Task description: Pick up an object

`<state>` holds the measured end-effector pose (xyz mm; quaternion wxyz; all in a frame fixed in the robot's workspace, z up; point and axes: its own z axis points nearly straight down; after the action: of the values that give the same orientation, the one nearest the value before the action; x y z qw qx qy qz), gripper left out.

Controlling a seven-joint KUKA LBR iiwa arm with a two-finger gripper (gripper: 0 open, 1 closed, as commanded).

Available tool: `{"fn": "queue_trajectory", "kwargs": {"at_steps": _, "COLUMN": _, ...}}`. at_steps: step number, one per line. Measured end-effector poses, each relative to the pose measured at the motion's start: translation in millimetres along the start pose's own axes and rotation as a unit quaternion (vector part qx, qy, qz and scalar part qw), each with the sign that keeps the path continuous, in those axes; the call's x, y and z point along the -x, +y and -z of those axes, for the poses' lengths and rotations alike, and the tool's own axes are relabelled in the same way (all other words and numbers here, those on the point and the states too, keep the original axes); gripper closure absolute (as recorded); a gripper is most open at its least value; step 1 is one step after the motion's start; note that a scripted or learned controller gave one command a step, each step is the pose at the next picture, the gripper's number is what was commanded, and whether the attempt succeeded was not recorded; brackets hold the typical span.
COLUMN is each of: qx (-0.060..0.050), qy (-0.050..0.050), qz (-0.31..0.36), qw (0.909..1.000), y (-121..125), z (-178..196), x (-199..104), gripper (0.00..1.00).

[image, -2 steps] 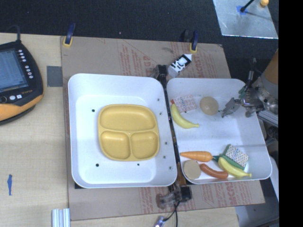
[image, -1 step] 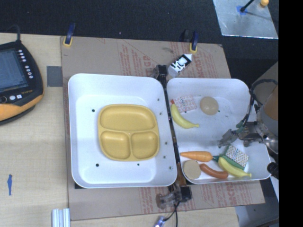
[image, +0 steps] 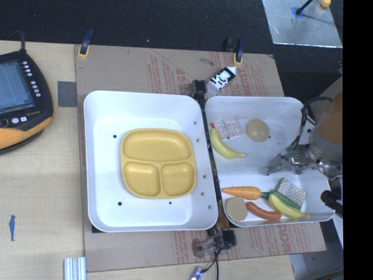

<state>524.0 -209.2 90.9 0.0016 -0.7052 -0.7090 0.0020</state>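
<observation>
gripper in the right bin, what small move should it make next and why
Probably a short shift toward the near end of the right bin and down onto the carrot. The gripper sits over bare bin floor with nothing between its fingers, and the carrot lies just below it in the camera view, apart from the banana and the round beige ball.

Plenty of print out there, none of it readable.

Red lettering runs along the edges of the cardboard sheet [image: 175, 60] under both bins, too faint and small to make out. The small packet [image: 227, 127] in the right bin carries reddish print, blurred. A black-and-white tag [image: 222, 78] sits just above that bin, its markings illegible. The handheld controller's screen [image: 13, 87] at far left glows with lines too fine to read.
</observation>
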Motion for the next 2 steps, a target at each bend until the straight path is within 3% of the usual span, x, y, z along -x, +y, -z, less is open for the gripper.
{"fn": "queue_trajectory", "kwargs": {"at_steps": 1, "qx": 0.0, "qy": 0.001, "qz": 0.002, "qw": 1.0, "y": 12.7, "z": 0.6, "x": -89.8, "gripper": 0.0}}
{"fn": "queue_trajectory", "kwargs": {"at_steps": 2, "qx": 0.001, "qy": 0.0, "qz": -0.001, "qw": 1.0, "y": -40.2, "z": 1.8, "x": -48.1, "gripper": 0.0}}
